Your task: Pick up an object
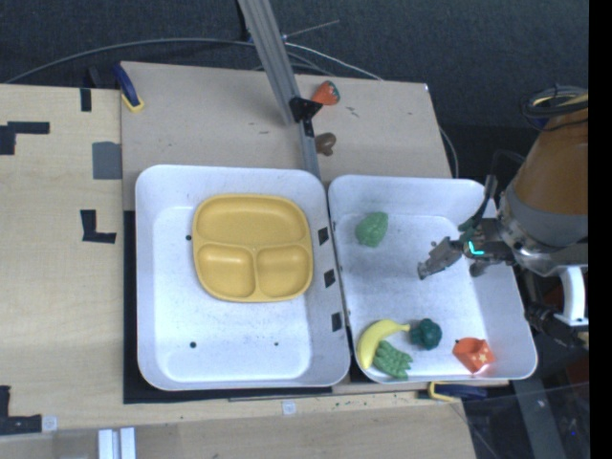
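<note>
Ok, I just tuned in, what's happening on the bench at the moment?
The arm reaches in from the right, its gripper over the middle of the right bin with nothing visibly held. A light green piece lies to its left, towards the bin's far side. Along the near edge sit a banana, a green ridged piece, a dark green lump and an orange piece. The left bin holds a yellow divided tray.
</note>
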You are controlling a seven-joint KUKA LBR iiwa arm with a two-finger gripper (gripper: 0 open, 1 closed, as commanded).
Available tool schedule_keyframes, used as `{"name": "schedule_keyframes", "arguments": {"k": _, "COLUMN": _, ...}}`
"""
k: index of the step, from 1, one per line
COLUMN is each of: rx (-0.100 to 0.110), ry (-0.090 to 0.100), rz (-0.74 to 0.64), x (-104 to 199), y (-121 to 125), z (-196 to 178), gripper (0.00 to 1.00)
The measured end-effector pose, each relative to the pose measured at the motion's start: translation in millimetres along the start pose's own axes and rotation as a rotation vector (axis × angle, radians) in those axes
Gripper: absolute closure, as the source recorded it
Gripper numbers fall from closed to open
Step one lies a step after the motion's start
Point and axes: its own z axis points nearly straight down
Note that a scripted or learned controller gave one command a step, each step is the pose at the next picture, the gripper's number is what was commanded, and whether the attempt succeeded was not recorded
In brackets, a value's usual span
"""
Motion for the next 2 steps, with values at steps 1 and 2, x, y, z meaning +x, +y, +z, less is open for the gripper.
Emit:
{"name": "schedule_keyframes", "arguments": {"k": 1, "rx": 0.005, "ry": 0.0, "rz": 0.001, "x": 8, "y": 4, "z": 49, "gripper": 0.0}}
{"name": "schedule_keyframes", "arguments": {"k": 2, "rx": 0.006, "ry": 0.001, "rz": 0.002, "x": 2, "y": -1, "z": 110, "gripper": 0.0}}
